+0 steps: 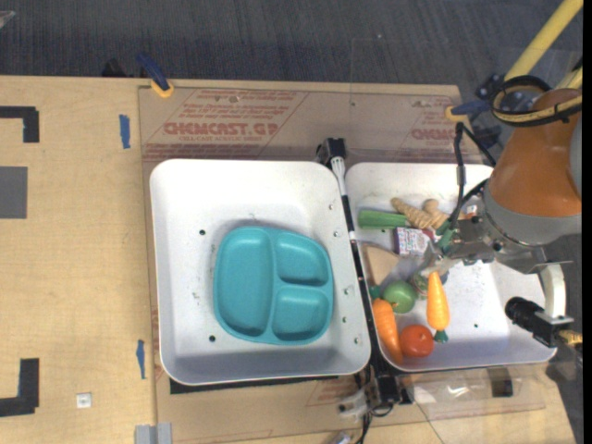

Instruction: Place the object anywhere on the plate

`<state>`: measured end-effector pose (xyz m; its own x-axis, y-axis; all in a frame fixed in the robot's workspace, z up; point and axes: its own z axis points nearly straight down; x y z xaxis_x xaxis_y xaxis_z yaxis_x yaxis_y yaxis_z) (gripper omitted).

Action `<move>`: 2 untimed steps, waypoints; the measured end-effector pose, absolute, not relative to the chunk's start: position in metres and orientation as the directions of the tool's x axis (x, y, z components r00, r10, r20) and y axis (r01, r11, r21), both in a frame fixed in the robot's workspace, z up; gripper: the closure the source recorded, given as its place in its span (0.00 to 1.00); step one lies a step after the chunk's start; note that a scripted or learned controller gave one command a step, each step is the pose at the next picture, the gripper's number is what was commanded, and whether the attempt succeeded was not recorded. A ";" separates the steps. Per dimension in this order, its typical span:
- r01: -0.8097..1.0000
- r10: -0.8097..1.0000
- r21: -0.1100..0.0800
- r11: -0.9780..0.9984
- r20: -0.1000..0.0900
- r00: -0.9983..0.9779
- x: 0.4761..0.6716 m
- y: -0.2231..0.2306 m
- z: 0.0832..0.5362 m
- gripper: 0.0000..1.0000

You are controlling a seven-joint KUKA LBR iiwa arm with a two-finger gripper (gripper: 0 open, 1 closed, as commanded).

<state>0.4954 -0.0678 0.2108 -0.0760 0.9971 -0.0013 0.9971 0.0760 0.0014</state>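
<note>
A teal divided plate lies in the left white bin. My gripper hangs low over the middle of the right bin, reaching in from the right under the orange-banded wrist. An orange toy carrot with a green tip lies just below the gripper, its upper end right at the gripper's tip; whether it is held cannot be made out. A purple item sits just left of the gripper.
Also in the right bin are a green stick-shaped toy, a wooden dipper, a green round fruit, a second carrot and a red tomato. A black clamp sits on the wall between the bins.
</note>
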 end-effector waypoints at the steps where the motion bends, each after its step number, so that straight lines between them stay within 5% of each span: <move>1: 0.998 0.998 -0.002 0.066 0.003 -0.066 0.480 -0.004 0.213 1.00; 2: 0.998 0.998 -0.002 0.062 0.001 -0.062 0.480 -0.007 0.213 0.00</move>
